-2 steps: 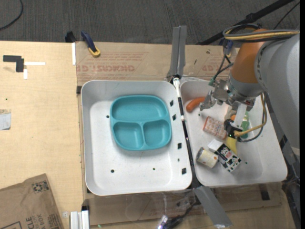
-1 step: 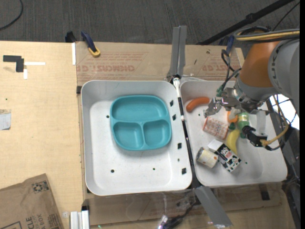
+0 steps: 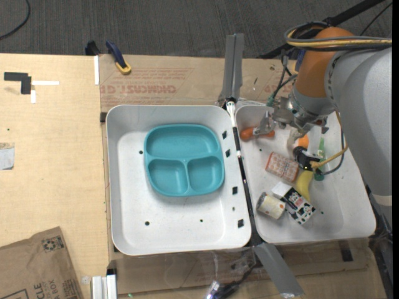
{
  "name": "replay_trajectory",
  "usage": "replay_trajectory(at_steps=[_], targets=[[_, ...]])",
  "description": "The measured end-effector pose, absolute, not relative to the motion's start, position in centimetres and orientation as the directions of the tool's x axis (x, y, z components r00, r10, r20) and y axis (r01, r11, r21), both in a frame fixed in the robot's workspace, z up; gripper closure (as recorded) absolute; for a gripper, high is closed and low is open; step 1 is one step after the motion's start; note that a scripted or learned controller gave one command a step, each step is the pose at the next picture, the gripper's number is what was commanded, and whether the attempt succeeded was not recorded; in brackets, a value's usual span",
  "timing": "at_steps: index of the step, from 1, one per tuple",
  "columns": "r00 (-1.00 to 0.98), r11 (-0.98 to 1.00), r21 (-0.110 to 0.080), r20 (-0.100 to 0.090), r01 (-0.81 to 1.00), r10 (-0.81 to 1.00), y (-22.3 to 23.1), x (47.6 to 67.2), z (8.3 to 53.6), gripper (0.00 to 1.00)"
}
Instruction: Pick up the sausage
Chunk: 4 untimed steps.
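Teal tray (image 3: 184, 159), white bins (image 3: 124, 185), black-and-white checkered carton (image 3: 298, 205), yellow banana (image 3: 304, 182)

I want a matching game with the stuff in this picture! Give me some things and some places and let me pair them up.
Things:
1. teal plate
2. orange-red piece
3. banana
4. black-and-white carton

Places:
A. right bin, near its front, beside a small can
B. left bin, in the middle
C. right bin, upper left corner, just left of the arm's wrist
D. right bin, middle, under the arm's cables

Pairs: 1-B, 2-C, 3-D, 4-A
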<state>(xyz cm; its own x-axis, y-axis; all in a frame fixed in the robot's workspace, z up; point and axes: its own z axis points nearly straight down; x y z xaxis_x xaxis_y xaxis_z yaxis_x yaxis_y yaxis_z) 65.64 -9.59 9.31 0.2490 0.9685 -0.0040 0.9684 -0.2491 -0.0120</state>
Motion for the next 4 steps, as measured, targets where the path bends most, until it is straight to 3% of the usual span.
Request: replay_trajectory(at_steps=[1, 2, 3, 4], targets=[[0.246, -0.246, -0.002, -0.001, 0.969, 0.969, -9.5, 65.9, 10.4, 1.0], [-0.005, 0.005, 0.0, -0.002, 1.0, 1.0, -7.9, 65.9, 19.2, 1.0], [0.036, -0.036, -0.002, -0.001, 0.999, 0.999, -10.7, 63.4, 12.2, 1.0], [0.036, -0.036, -0.001, -0.001, 0.999, 0.999, -10.7, 63.5, 12.3, 0.0]])
